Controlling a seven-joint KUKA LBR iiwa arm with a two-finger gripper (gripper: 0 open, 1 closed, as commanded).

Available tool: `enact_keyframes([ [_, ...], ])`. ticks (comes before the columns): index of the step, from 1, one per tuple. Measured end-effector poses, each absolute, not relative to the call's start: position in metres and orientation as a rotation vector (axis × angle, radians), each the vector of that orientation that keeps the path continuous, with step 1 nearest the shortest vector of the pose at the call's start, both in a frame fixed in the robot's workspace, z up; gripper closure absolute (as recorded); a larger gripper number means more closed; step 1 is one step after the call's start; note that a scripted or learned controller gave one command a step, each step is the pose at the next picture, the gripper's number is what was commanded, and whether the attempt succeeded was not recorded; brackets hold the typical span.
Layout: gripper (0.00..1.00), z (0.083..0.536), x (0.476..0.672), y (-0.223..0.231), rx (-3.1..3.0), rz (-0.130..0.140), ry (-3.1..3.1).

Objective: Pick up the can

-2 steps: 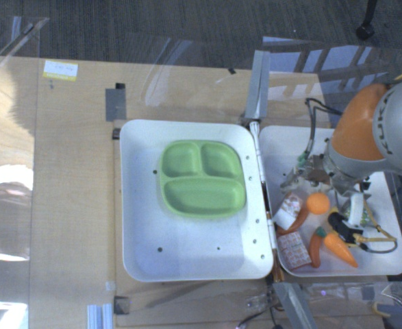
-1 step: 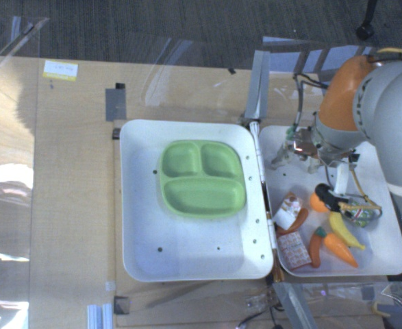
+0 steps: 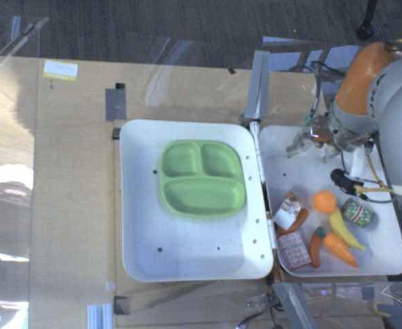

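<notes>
Green can (image 3: 357, 213) beside banana (image 3: 344, 230)

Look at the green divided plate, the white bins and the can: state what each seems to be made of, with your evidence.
Green divided plate: likely moulded plastic, matte; even colour, soft rounded ridges.
Left white bin and right white bin: probably plastic, slightly glossy; smooth walls, rounded corners.
Can: material unclear; green-and-white label hides its surface, too small to tell.

green tray (image 3: 202, 180) l bin | orange (image 3: 324, 201), banana (image 3: 344, 229), carrot (image 3: 339, 247) r bin
</notes>
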State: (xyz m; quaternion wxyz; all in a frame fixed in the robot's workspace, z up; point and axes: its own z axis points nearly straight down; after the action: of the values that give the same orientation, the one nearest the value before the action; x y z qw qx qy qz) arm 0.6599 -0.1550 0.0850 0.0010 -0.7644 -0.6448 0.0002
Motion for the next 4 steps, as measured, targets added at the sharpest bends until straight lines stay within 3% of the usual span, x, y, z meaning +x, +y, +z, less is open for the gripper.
enact_keyframes([
  [1,0.0,0.086,0.614,-0.195,-2.531,-0.004,-1.868],
  [2,1.0,0.099,0.618,-0.194,-2.531,-0.01,-1.881],
  [3,1.0,0.221,0.647,-0.165,-2.587,-0.009,-1.797],
  [4,1.0,0.293,0.671,-0.194,-2.626,-0.008,-1.74],
])
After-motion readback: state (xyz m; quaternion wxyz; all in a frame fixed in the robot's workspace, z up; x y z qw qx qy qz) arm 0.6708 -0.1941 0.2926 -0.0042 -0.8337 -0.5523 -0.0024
